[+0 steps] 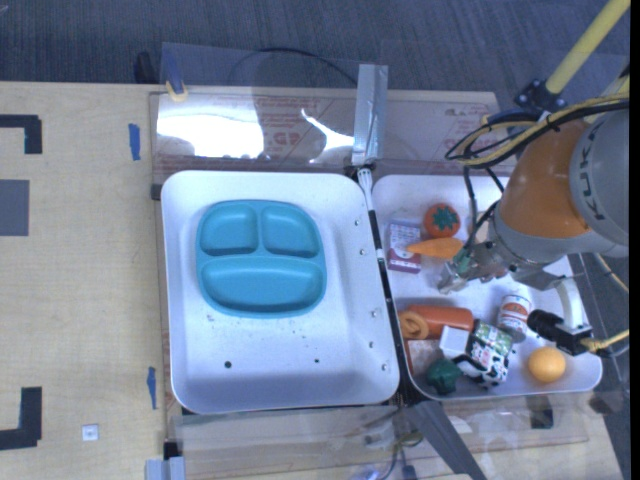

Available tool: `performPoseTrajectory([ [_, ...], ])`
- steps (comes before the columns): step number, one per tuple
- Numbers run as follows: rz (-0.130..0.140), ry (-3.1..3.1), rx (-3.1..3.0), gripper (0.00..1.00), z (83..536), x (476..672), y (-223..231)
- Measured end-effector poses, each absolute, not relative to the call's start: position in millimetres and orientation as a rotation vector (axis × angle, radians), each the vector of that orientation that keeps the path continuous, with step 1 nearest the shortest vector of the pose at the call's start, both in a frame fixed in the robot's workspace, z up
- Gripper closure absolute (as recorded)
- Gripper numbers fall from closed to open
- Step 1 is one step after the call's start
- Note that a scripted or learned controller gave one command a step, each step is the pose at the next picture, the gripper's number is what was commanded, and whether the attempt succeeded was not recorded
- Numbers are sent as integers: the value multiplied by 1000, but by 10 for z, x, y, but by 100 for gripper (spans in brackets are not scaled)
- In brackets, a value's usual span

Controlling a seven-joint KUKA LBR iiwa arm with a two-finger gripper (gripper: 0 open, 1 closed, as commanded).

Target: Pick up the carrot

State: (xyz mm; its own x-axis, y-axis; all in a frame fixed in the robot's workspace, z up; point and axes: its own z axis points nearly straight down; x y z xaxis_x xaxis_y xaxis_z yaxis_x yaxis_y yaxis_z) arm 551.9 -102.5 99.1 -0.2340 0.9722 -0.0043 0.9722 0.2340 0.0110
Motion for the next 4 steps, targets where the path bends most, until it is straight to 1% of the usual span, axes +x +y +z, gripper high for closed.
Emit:
performPoseTrajectory([
  [1,8,2461,1938,0,984,5515,-1025],
  [2,-13,2405,2041,0,859,6588,-1029],
  [3,-24,2405,2038,100,953,6579,-1055],
  [4,-27,2394,2038,0,969,6586,-1103],
])
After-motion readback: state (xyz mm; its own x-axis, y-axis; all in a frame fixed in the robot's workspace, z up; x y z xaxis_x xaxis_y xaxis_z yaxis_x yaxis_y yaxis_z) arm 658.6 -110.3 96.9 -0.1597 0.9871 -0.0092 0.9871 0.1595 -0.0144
